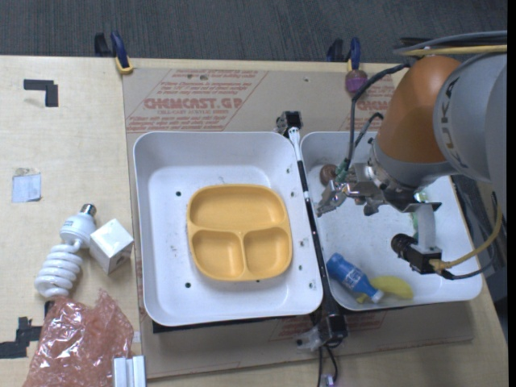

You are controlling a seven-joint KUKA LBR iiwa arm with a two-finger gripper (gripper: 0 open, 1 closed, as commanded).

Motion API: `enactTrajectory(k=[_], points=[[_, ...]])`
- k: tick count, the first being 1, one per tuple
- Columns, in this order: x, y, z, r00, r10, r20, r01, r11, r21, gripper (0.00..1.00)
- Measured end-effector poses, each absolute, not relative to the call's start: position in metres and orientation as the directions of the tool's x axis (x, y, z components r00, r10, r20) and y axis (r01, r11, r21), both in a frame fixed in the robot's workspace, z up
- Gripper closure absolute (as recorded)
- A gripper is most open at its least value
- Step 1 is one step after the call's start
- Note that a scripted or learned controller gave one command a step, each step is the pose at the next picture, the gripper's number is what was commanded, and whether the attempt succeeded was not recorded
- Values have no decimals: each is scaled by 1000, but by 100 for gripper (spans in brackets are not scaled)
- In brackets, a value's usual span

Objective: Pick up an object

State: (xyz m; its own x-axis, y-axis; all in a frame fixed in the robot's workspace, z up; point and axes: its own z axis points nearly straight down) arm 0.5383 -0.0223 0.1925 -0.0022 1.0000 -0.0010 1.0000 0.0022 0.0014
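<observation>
My gripper hangs at the right bin's 9 o'clock edge; finger state: cannot tell. Blue bottle and banana lie at 6 o'clock.

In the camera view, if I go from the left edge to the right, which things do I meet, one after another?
Spiral light bulb → small white cube → yellow divided tray in the left bin → blue bottle → yellow object in the right bin.
</observation>
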Motion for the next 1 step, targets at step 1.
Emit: enactTrajectory(k=[1], points=[[538,-22,193,-2,1000,-1,1000,2,1,0]])
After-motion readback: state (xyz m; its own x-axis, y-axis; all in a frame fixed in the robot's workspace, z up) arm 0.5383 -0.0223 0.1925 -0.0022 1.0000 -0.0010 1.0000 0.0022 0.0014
